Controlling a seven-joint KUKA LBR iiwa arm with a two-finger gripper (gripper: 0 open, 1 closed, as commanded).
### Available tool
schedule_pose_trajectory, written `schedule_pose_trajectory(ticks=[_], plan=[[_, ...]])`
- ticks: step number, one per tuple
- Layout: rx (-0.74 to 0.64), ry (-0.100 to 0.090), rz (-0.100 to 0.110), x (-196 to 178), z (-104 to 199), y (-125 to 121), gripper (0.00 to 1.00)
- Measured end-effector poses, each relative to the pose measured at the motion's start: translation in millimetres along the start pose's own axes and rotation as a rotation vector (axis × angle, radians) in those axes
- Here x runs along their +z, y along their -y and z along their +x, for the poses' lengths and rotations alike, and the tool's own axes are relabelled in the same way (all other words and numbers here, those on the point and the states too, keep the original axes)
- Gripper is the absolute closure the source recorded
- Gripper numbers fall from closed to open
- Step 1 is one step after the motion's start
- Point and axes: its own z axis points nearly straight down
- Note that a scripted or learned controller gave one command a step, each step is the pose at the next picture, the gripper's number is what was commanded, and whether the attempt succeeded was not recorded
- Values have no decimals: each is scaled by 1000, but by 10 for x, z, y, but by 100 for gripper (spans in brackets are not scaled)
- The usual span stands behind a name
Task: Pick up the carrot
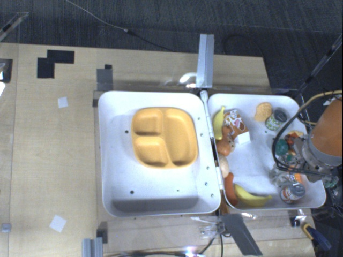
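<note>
From above, my arm (pixel 327 135) reaches in from the right over the right bin (pixel 257 162), and my claw (pixel 289 178) hangs low near that bin's front right corner among a can (pixel 292 193) and other small clutter; whether it is spread or pressed together I cannot tell. The carrot (pixel 229 189) lies at the bin's front left edge, touching the banana (pixel 251 196) and well apart from my claw, while the left bin (pixel 115 159) holds a yellow divided plate (pixel 163 137).
</note>
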Motion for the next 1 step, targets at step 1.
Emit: schedule_pose_trajectory(ticks=[1], plan=[[0, 1, 1, 6, 1, 4, 0]])
